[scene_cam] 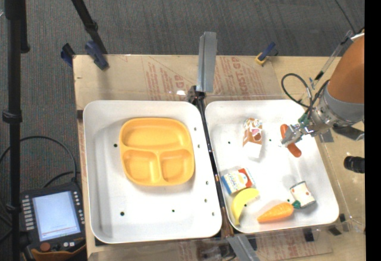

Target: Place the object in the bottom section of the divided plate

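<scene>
Left bin [101,218]: holds one yellow divided plate [158,151], lying flat near the bin's far half; a long section at the top, two smaller sections at the bottom, all bare. Broad white floor around the plate on the near and left sides, so there is room to come down.

Right bin [321,164]: small carton [253,133] standing near the middle; blue-and-white carton [238,180] by the left wall; toy banana [243,202] just beside it; toy carrot [277,213] and a small white box [302,194] at the near edge.

Red sausage-like object [290,139]: far right of this bin, directly at the gripper [296,133]; apparently between the fingers, though the view is too small to tell whether the gripper is closed on it or merely over it.

Risks: a shallow or off-centre hold could drop the object during the carry; the central rims between bins could catch a low carry; two bottom sections leave the drop point ambiguous
</scene>
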You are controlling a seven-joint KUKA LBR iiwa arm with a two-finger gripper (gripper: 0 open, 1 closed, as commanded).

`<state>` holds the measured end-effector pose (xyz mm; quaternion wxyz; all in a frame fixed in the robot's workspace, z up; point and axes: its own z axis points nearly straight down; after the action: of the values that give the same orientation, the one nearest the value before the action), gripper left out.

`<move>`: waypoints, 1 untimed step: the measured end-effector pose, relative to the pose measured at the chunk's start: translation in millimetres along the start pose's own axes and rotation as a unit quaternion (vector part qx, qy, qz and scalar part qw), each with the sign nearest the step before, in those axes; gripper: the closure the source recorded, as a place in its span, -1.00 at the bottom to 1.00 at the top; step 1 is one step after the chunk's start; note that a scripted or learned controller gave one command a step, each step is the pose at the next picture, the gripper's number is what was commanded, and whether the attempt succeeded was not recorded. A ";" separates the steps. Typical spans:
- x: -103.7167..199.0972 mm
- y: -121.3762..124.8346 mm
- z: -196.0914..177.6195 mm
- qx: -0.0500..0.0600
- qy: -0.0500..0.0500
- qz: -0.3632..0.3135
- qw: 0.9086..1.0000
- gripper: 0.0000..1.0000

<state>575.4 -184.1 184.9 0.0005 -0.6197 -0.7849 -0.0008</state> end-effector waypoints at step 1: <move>87.3 57.3 -43.2 0.001 0.000 0.057 0.998 1.00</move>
<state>610.8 -85.9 228.2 0.0009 -0.6636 -0.7481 0.0004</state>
